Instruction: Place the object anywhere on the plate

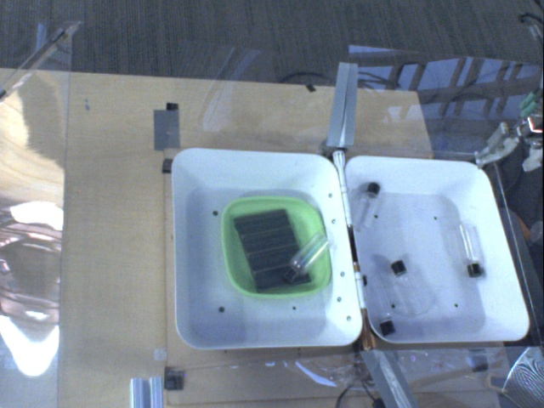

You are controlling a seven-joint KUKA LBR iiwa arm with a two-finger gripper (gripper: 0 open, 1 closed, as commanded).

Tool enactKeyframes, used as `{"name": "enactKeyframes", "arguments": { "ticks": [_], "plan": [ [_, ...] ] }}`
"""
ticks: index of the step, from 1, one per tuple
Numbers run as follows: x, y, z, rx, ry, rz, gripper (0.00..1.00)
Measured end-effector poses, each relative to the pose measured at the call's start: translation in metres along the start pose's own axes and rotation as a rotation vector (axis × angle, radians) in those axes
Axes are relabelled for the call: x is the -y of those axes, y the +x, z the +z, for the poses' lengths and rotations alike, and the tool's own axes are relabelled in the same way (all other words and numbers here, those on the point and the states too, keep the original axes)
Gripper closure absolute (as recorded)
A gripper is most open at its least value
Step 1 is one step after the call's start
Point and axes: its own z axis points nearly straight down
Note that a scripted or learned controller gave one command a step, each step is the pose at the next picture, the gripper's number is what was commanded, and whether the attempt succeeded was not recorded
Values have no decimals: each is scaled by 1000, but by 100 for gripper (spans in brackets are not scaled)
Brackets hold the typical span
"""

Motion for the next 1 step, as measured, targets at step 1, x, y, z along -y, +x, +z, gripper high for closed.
{"name": "enactKeyframes", "arguments": {
  "ticks": [1],
  "plan": [
    [-8,4,34,-1,2,13,0]
  ]
}}
